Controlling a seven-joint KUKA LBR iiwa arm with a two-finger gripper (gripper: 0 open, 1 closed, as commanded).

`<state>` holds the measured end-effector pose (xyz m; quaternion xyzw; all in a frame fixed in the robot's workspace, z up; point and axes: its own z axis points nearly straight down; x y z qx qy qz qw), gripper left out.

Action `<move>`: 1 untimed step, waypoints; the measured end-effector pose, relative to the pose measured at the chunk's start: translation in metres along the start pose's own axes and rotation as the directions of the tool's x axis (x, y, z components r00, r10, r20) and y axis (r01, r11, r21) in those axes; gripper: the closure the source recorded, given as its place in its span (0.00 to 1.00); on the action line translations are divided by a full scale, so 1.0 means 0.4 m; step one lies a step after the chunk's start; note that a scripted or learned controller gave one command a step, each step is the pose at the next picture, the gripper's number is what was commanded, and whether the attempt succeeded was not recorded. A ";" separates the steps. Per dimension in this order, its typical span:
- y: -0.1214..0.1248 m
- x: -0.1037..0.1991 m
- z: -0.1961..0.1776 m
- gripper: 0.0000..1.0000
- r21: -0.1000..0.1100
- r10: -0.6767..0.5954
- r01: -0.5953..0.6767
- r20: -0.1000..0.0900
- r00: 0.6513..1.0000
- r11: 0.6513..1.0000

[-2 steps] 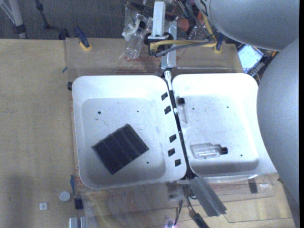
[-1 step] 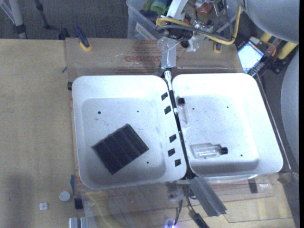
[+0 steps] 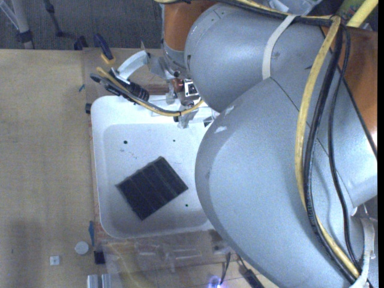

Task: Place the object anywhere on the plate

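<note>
A robotics lab: my grey arm [image 3: 270, 161], strung with yellow cable [image 3: 312, 131], reaches over a white bin [image 3: 105, 161] on a plain wooden bench [image 3: 42, 149], with stand legs [image 3: 24, 17] on grey carpet behind.

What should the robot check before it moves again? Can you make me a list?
1. Is the dark ridged square easy to see? Ok: it lies flat on the white bin's floor, turned cornerwise.
2. Is it away from the bin walls? Ok: white floor shows all around it.
3. Is the gripper holding anything? Cannot tell: the big grey arm covers that part.
4. Is the plate in sight? Cannot tell: the arm hides much of the bench.
5. Are the yellow cables out of the way? Not ok: they hang over the bin's far edge.
</note>
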<state>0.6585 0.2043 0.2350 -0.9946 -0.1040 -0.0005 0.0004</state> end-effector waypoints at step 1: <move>-0.029 -0.019 -0.265 1.00 -0.001 -0.174 0.174 -0.002 0.985 0.985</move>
